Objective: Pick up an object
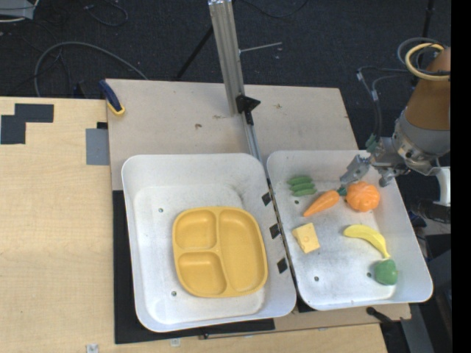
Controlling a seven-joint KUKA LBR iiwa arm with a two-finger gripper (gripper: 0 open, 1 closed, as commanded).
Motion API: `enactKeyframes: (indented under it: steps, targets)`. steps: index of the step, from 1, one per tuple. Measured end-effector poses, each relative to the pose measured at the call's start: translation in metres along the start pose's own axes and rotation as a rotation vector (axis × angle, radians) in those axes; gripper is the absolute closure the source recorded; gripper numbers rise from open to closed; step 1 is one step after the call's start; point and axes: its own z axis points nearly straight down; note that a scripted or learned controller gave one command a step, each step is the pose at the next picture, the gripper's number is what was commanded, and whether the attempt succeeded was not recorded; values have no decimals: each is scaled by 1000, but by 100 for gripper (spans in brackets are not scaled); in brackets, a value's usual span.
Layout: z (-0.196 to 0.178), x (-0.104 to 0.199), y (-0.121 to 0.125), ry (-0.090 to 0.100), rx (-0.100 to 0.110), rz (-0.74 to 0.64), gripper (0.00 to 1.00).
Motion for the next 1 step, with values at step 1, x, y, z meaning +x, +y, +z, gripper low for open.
enactKeyframes:
  steps: [1]
  targets:
    - [44,-1,-4,1,2,2,0]
